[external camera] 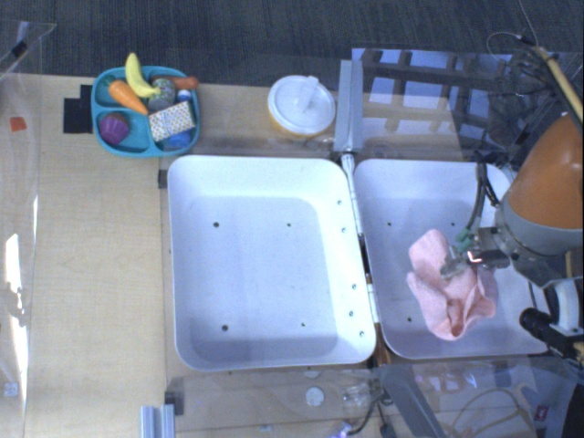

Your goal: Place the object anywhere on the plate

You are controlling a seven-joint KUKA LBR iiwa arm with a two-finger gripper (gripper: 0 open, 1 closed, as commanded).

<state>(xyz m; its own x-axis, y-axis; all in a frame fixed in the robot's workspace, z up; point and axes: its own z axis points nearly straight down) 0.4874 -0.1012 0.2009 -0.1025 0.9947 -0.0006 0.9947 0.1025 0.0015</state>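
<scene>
Two white bins side by side; left bin (255, 263) bare. Right bin (411, 199) holds a crumpled pink cloth (447, 290). Gripper (461, 258) sits over the cloth's upper right edge. Blue divided plate (137, 146) with toy food at the bench's far left; white lidded container (301, 105) near it.

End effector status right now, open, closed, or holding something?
End effector: down at the pink cloth in the right bin; open, closed or holding cannot be told.
</scene>
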